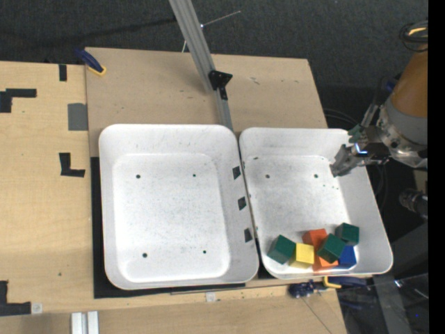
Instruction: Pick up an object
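Note:
Several small blocks lie clustered in the near right corner of the right bin (278, 145): a green block (282, 248), a yellow one (304, 255), an orange one (315, 237), another green one (334, 247), a dark green one (348, 232) and a blue one (348, 257). My gripper (344, 160) hangs over the right bin's far right corner, well behind the blocks, with nothing visible between its fingers. The arm enters from the right edge, its orange band above the wrist.
The left bin (111, 186) sits beside the right one on the wooden bench. A slanted metal pole (195, 30) rises behind the bins. A blue and yellow clip (92, 61) lies at the bench's far left.

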Controlling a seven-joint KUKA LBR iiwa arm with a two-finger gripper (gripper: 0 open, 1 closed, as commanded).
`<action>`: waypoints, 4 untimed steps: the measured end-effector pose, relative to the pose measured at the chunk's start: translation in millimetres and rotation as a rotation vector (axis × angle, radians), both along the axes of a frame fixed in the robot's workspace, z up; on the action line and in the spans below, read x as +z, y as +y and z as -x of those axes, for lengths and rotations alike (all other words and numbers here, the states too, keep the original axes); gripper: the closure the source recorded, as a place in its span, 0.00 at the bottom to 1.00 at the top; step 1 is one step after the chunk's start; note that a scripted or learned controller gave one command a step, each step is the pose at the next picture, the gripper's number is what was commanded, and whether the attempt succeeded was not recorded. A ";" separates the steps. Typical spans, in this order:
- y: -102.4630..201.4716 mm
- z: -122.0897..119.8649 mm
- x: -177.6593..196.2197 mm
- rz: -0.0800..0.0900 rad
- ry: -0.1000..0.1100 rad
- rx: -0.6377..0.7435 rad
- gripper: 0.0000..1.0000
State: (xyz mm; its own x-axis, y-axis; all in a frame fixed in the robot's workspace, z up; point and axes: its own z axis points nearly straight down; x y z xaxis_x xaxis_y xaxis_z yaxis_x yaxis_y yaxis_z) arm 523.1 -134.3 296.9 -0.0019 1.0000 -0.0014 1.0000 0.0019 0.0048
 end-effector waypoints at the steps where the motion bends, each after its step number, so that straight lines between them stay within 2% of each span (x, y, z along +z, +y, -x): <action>1: 53.4 -27.5 -15.5 -0.002 0.007 0.004 1.00; 2: 100.4 -52.4 -22.3 -0.001 0.006 0.004 1.00; 3: 144.8 -60.9 -45.6 -0.002 0.009 0.003 1.00; 4: 187.4 -81.4 -49.7 -0.002 0.005 0.004 1.00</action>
